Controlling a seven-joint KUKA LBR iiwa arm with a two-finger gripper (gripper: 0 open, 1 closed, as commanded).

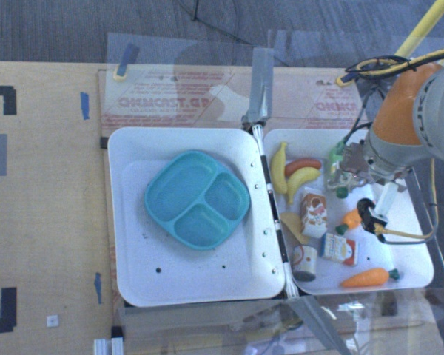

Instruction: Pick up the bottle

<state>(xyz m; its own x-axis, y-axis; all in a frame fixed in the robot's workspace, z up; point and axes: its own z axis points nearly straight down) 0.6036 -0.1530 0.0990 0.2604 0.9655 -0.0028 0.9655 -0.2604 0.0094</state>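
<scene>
The approach step is judged in hand — the gripper (345,170), its state not to be told, is poised at right of frame above what is possibly the bottle (314,214), where a descent is called for.

Two white bins (133,272) – one blue plate (197,198), two bananas (280,167), two carrots (365,277), one hot dog (303,166).

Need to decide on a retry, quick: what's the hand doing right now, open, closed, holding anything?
Hand: cannot be told; it sits low over the right white bin, near the yellow bananas, and the wrist hides its grip.
</scene>
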